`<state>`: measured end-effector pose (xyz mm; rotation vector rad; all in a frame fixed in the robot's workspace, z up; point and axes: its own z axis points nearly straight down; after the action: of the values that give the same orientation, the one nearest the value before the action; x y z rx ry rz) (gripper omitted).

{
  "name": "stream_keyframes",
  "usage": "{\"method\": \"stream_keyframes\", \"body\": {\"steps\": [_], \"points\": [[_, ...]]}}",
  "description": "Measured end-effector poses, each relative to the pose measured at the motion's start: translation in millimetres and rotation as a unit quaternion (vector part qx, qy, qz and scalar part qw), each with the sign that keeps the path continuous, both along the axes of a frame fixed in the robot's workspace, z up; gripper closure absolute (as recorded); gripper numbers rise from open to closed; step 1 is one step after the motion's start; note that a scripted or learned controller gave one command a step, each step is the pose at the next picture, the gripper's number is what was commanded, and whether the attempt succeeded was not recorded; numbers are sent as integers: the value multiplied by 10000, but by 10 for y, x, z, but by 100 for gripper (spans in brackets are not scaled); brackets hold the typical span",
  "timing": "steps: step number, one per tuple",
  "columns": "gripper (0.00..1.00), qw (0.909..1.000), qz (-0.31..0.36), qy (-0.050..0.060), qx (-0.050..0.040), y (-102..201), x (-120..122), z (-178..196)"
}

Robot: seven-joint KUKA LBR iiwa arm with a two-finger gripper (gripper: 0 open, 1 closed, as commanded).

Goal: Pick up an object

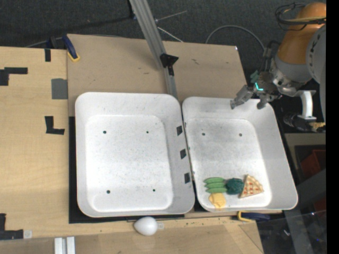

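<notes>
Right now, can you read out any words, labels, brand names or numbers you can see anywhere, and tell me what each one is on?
There is no readable text.
The two white bins carry dark dots only.
The black tape shapes on the bench are not letters.
The toy food has no label.
The gripper and the arm's orange band show no legible marking.

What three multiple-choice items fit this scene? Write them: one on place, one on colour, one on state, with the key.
1. Where is the toy food?
A. right bin, near corner
B. left bin, middle
C. on the bench, outside both bins

2. What colour is the egg on the bench?
A. red
B. white
C. blue

3. How is the claw?
A. open above the right bin's far edge
B. shut on the pizza slice
C. resting in the left bin

Key: A, the toy food lies low in the right bin; B, the egg is white; A, the claw has its fingers spread, with nothing between.
</notes>
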<state>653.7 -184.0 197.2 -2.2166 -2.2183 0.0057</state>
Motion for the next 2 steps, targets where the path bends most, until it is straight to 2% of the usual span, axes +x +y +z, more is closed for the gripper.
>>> {"method": "stream_keyframes", "body": {"steps": [1, 2], "points": [[0, 10000, 9, -23, -12, 0, 11, 35], [0, 10000, 6, 4, -8, -22, -46, -600]]}}
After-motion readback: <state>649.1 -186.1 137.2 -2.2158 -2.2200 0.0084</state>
